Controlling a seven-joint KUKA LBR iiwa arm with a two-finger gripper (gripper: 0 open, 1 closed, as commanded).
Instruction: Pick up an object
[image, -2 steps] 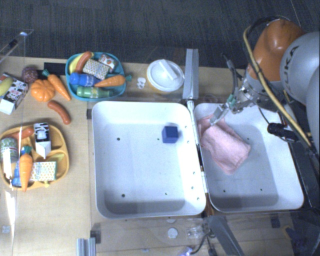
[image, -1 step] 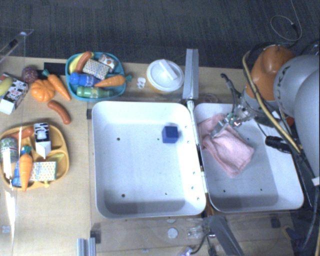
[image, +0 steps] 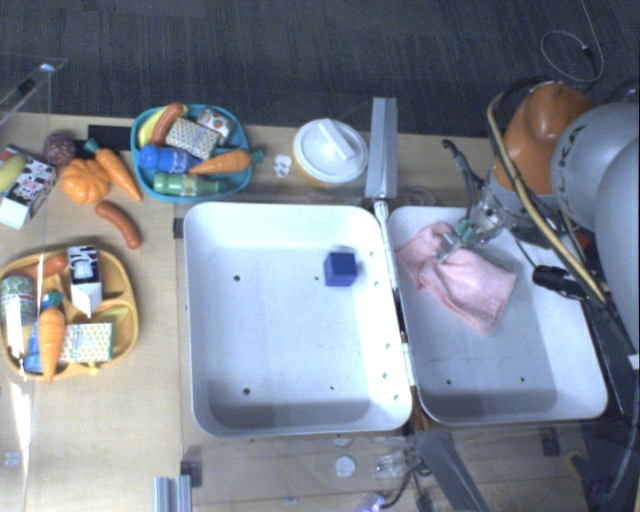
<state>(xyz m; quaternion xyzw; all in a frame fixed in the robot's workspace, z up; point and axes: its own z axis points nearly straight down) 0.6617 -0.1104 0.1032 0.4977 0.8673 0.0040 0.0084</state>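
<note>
A crumpled pink cloth (image: 462, 281) lies in the upper part of the right bin (image: 520, 390). My gripper (image: 466, 236) comes in from the right and is down at the cloth's upper edge, touching or just above its folds. A small blue cube (image: 341, 268) sits alone in the upper right of the left bin (image: 270, 390), well apart from the gripper.
The grey arm with its orange band (image: 545, 120) and cables fills the right bin's upper right corner. A white lidded bowl (image: 329, 150) stands behind the bins. Toy food in a blue bowl (image: 190, 150) and a yellow tray (image: 65, 315) lies to the left.
</note>
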